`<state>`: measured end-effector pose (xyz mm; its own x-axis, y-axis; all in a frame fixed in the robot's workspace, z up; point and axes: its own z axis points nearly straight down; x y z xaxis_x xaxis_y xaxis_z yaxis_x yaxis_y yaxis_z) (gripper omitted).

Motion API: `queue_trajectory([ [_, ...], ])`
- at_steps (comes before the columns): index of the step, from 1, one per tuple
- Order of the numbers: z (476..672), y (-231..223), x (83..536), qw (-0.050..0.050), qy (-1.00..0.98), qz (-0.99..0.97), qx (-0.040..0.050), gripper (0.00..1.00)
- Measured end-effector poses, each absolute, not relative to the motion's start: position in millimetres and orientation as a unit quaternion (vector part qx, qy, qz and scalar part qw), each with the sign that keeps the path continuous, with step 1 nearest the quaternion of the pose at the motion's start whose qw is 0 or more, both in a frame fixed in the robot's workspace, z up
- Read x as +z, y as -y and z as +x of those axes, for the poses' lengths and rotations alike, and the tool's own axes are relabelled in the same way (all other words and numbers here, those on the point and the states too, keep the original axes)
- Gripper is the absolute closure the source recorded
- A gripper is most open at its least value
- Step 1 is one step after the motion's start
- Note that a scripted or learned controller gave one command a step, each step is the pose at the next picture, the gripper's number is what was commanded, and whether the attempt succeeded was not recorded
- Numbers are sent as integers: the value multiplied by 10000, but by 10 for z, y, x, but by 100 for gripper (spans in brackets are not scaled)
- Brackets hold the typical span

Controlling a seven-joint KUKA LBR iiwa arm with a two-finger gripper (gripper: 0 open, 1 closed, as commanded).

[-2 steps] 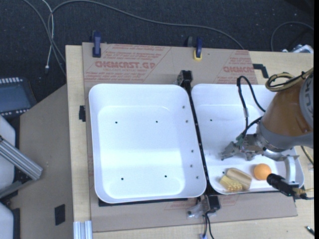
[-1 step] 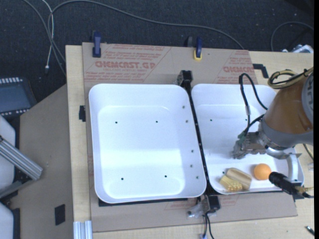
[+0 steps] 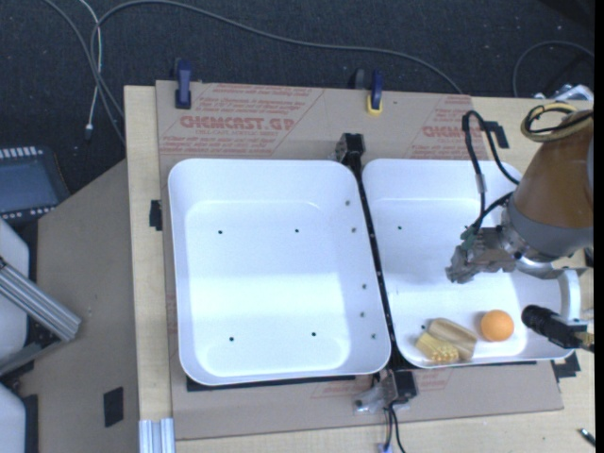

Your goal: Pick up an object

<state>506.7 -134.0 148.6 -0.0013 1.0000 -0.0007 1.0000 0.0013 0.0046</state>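
We see an orange ball (image 3: 496, 326) lying in the right bin (image 3: 415, 196), below the claw (image 3: 462, 265) and a little to its right in the picture, near the bin's front edge. It is round, smooth and evenly orange, resting on the white floor, apart from the claw. Just left of the ball, below the claw, lies a tan, elongated piece (image 3: 451, 331), tilted. Touching its lower side sits a yellow, bumpy piece like a short corn cob (image 3: 438, 348), closest to the bin's front rim.
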Motion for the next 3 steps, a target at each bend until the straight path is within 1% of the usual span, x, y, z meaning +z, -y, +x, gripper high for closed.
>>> queue_trajectory([
  [1,5071,1246,2059,22,-7076,7066,18,100],
  [2,5080,1245,2525,20,-7073,7069,16,100],
  [3,5245,693,2561,0,-7091,7052,8,100],
])
